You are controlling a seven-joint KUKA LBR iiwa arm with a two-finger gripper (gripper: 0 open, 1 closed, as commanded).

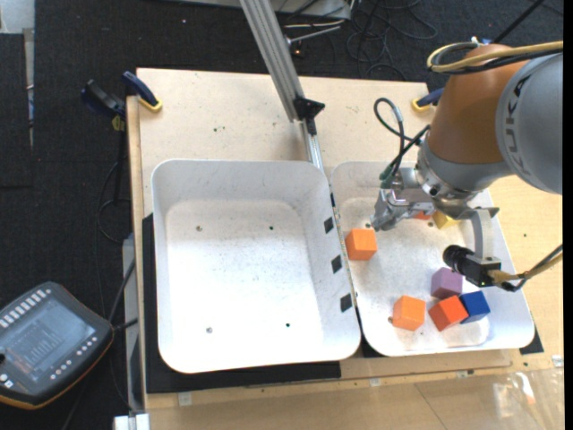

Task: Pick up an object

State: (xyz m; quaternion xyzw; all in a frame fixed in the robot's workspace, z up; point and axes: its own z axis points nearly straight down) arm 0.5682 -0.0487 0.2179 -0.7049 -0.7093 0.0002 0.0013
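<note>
1. Two shallow white bins sit side by side on a pale wooden bench (224, 115); the left bin (179, 195) is the larger in view, and the right bin (376, 330) holds all the blocks.
2. Five blocks lie in the right bin. An orange block (362, 244) sits alone near the bin's left wall, about midway along it.
3. Toward the near edge, a second orange block (408, 313) lies apart from the first, close to a tight cluster.
4. That cluster is made of a red block (448, 313), a blue block (475, 305) touching it on the right, and a purple block (446, 283) just behind the two.
5. One grey arm with an orange band (474, 97) reaches in from the right, its wrist hanging over the far half of the right bin.
6. Its gripper (391, 215) points down and leftward, just beyond and to the right of the lone orange block, near it but not touching.
7. Whether the jaws are spread or pressed together cannot be told; the metal parts there blur into one another. No block is seen between them.
8. A slanted metal pole (269, 43) runs from the top of the view down to the gap between the bins.
9. On the dark floor at lower left lies a teach pendant (45, 343) with a grey screen and orange rim.
</note>
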